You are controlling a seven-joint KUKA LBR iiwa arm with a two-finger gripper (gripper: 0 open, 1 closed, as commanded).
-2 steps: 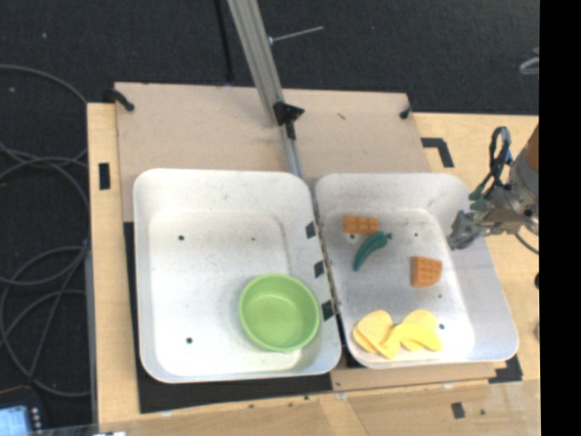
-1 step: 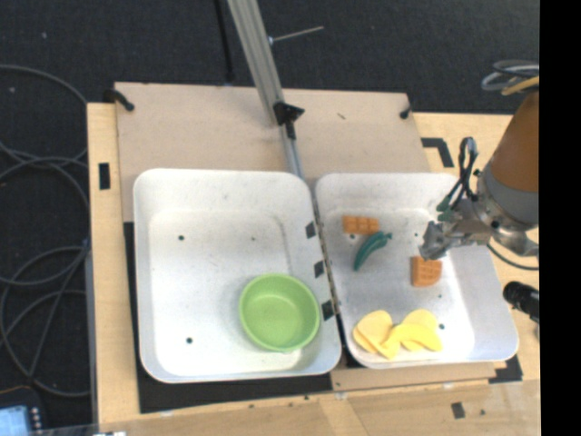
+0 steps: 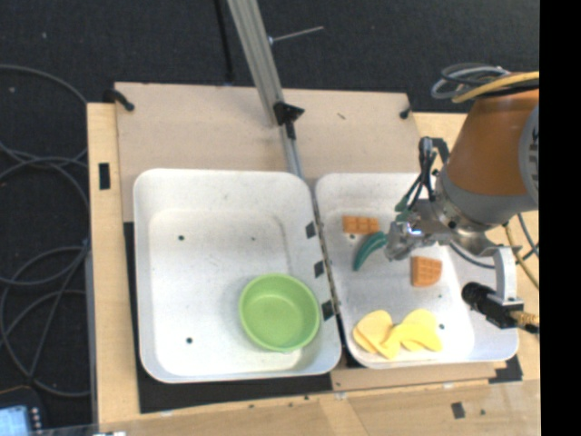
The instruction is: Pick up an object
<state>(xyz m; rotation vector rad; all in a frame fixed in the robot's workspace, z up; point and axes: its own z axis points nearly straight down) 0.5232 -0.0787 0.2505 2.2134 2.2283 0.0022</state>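
Hovering in the right bin (image 3: pixel 363 189), end effector (image 3: pixel 397 243) beside a green curved piece (image 3: pixel 366 249), grip state unclear, no legible writing.

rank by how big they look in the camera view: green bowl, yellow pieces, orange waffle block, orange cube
1. green bowl
2. yellow pieces, taken as one cluster
3 and 4. orange waffle block and orange cube look about alike, too close to rank.
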